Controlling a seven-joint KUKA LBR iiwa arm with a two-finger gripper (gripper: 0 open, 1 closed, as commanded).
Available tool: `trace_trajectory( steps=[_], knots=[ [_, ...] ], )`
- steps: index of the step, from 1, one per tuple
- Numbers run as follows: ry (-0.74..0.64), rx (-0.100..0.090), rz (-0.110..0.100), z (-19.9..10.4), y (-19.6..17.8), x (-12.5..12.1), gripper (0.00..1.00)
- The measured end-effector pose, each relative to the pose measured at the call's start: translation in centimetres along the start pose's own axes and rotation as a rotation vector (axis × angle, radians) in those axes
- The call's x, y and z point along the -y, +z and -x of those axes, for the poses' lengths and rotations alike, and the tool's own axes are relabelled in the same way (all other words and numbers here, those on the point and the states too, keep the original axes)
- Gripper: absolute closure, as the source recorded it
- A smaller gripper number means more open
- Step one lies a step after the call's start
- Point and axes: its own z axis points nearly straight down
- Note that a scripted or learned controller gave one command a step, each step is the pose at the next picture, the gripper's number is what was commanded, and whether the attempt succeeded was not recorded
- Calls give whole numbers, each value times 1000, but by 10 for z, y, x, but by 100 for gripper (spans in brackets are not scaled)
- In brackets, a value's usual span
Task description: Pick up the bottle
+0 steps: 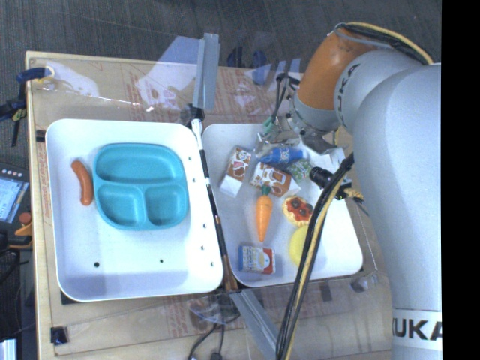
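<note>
Arm reaches in from right over far end of right bin. Left bin holds blue tray w/ sausage at its left. Gripper sits just above bottle, far side of right bin; finger state: can't tell. Carrot nearer.

Bright even light, soft focus, mild glare

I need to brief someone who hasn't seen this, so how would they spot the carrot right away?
Look in the right-hand white bin, beside the grey arm. Near its middle lies the carrot, a slim orange toy with a green top, unlike the boxy packets around it.
</note>
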Motion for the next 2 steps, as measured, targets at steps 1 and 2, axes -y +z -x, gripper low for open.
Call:
trace_trajectory(
  steps=[1, 2],
  knots=[
    [-4, 0, -1, 0, -9, 0, 100],
    [22, -8, -20, 7, 30, 16, 100]
  ],
)
